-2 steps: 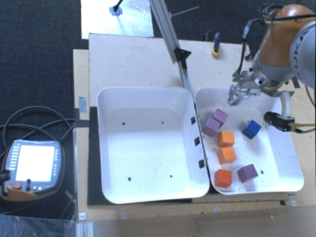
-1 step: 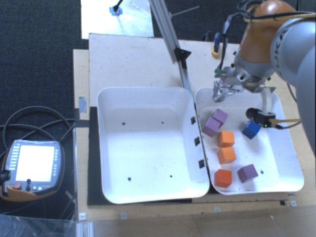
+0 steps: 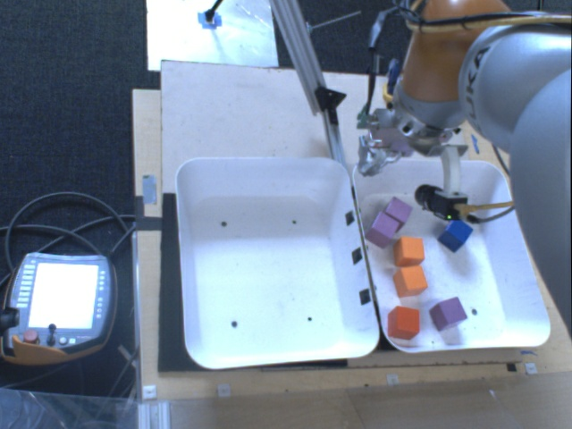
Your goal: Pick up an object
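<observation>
Loose in the right bin (image 3: 527,324), presumably tipped there as pick targets: two purple blocks (image 3: 390,222) near the divider, two orange cubes (image 3: 410,264) stacked down the middle, a blue cube (image 3: 455,235), a red-orange cube (image 3: 403,322), another purple cube (image 3: 448,312). Beside it on the worktop, the left bin (image 3: 192,239).

Poised above the right bin's back left corner: end effector (image 3: 374,157). Carrying nothing visible. Opening impossible to judge, perhaps slightly parted; too blurred.
</observation>
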Robot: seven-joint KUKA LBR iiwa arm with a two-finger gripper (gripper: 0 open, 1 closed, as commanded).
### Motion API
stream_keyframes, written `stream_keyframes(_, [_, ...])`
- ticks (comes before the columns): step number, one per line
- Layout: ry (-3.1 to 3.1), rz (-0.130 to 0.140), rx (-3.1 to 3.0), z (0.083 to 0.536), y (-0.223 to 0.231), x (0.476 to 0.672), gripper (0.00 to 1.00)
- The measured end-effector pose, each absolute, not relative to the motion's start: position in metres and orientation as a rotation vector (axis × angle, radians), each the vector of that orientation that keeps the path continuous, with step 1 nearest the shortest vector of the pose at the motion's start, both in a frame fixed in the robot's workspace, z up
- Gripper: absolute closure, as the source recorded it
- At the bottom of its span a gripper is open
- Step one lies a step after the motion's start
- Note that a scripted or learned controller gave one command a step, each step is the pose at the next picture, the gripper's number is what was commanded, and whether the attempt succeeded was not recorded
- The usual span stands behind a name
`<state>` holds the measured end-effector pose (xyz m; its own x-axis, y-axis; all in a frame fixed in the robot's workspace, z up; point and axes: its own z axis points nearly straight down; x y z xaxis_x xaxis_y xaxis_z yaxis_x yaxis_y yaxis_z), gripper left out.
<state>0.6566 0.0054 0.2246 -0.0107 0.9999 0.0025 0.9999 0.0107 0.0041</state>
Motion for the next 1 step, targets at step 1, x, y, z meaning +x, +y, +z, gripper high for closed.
stream_keyframes(1, [2.233, 0.006, 2.210, 0.2195, 0.0584, 0.6593, 1.00])
